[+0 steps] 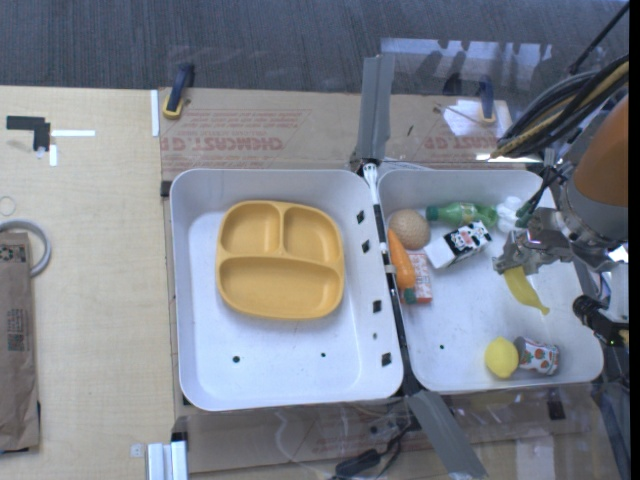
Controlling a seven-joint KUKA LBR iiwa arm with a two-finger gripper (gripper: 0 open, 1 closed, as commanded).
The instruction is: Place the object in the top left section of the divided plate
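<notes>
While the end effector (520, 256) hangs in the right bin (450, 363), banana (525, 290) just beneath, grip state unclear, divided plate (281, 259) well apart.

From my remote seat the one legible marking I get is on the cardboard sheet (262, 133) lying behind the left bin (190, 298): red block lettering, upside down from this camera, that reads "CHEMCAST GP" as best I can make out, with a smaller line of red print next to it too fine to read. The same sort of red print shows on the cardboard behind the right bin (440, 363), but I cannot read it. The brown paper bag (15, 338) at the left edge carries small dark printing I cannot resolve. The small carton (462, 243) with a black-and-white cow pattern and the little can (540, 357) both have printed labels, neither readable.
</notes>
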